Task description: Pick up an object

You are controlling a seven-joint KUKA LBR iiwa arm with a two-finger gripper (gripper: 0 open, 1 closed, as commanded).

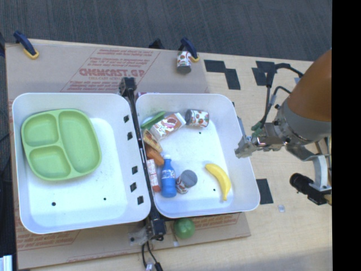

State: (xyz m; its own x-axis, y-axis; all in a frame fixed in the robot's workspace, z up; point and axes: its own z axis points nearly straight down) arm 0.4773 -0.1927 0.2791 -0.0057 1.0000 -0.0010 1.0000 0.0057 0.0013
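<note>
1. My hand [243,149] hangs just outside the right rim of the right bin [246,174], over the tabletop [293,230]; I cannot tell how it is set, and nothing shows in it.
2. My arm reaches in from the right, with the orange band [317,89] above the grey wrist.
3. Nearest to my hand inside the right bin lies a yellow banana [220,179], near the bin's right wall, apart from the other things.
4. Further left, toward the bin's front, a small grey-topped can [186,180] stands just beside a blue bottle [168,179].
5. Along the bin's left wall lie a red-and-white tube [151,174] and an orange carrot-like piece [153,149], close together.
6. Toward the back of the bin are a red-and-white packet [167,125], a green item [151,119] at its left, and a printed can [197,118] lying on its side.
7. The left bin [79,208] holds a light green divided plate [59,144] in its back left part.
8. A green ball [183,228] sits on the cardboard just in front of the right bin.
9. A small bottle [183,60] stands on the cardboard behind the bins.
</note>
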